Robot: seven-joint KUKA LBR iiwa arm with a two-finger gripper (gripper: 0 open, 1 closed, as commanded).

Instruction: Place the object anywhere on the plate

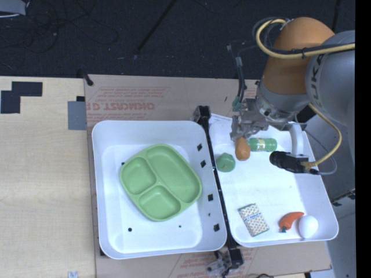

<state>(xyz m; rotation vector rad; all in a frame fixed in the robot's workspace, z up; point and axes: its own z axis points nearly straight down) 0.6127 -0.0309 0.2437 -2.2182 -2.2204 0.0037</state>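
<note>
- Bench (46, 184) is bearing the right bin (272, 190); the gripper (242, 139) is hanging at an orange oval object (242, 150), its clamp state indiscernible.
- The rounded object is risking a slip in transit, so missing the green divided plate (160, 182).

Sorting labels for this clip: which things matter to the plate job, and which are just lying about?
Job: green plate, gripper, orange oval thing at its tip, probably.
Lying about: green lump, green cylinder, patterned packet, orange-red piece, white ball.
</note>
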